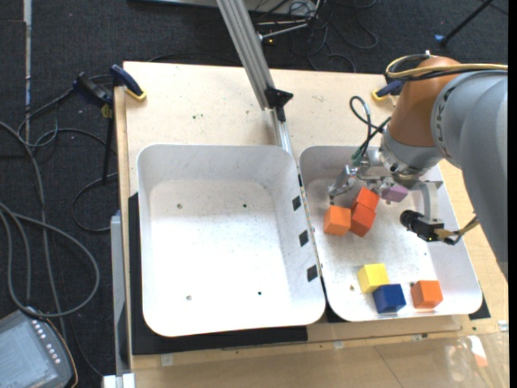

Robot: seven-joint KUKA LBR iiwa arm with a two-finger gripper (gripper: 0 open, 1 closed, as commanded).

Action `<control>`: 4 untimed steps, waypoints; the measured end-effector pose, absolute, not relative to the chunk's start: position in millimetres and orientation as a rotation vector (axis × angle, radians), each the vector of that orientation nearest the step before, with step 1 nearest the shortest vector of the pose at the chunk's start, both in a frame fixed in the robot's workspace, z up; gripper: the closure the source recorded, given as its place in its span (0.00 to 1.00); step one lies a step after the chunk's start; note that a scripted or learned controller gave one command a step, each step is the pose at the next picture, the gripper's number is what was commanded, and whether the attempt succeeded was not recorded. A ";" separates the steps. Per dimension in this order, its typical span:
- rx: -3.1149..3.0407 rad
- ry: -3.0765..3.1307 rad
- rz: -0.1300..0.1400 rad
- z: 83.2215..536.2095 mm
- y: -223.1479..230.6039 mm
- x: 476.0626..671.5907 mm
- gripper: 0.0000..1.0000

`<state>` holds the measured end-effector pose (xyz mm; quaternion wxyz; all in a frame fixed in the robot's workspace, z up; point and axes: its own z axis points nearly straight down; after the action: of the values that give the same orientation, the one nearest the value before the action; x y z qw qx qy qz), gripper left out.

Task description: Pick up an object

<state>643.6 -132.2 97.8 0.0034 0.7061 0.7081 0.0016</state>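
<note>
My gripper [365, 191] was over the right bin [460, 285], fingers clamped on a red-orange block [364, 210], orange cube [338, 220] touching it.

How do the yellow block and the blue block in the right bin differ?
The yellow block is pale yellow; the blue block is dark blue. The yellow block lies farther from the bin's near rim; the blue block sits nearer it. Both are small cubes, touching or nearly so, away from the gripper.
</note>
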 end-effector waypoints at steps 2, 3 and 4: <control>2.214 2.219 0.007 171.2 -132.7 643.5 1.00; 2.216 2.220 0.005 203.9 -132.6 644.8 1.00; 2.216 2.230 0.001 207.9 -88.0 627.8 1.00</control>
<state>627.8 -88.0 207.9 -0.0008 0.7049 0.7093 0.0002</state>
